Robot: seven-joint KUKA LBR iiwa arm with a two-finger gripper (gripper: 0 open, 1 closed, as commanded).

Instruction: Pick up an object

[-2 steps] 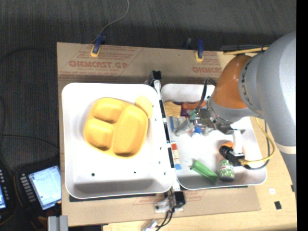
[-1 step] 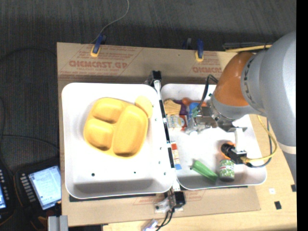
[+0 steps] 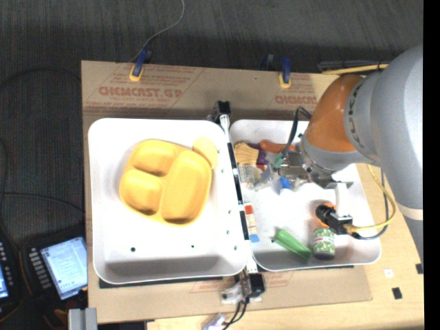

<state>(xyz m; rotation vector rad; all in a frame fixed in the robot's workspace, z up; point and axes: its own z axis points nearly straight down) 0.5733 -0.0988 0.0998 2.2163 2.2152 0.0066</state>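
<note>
Green plastic cone [image 3: 291, 244]: lies below hand [image 3: 283, 177]; hand's state: cannot tell. Step: approach. Next: descend, close.

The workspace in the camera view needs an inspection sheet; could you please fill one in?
Surface: cardboard sheet clamped to the bench, bearing a left bin and a right bin.
Job's things: yellow sectioned tray in the left bin; green marker, small green-labelled jar and brush-like item in the right bin.
Clutter: small mixed items by the right bin's left wall.
Grippers: gripper low over the right bin; grasp unclear.
Cables: black cable on the floor.
Surroundings: dark carpet; screen device at lower left.
</note>
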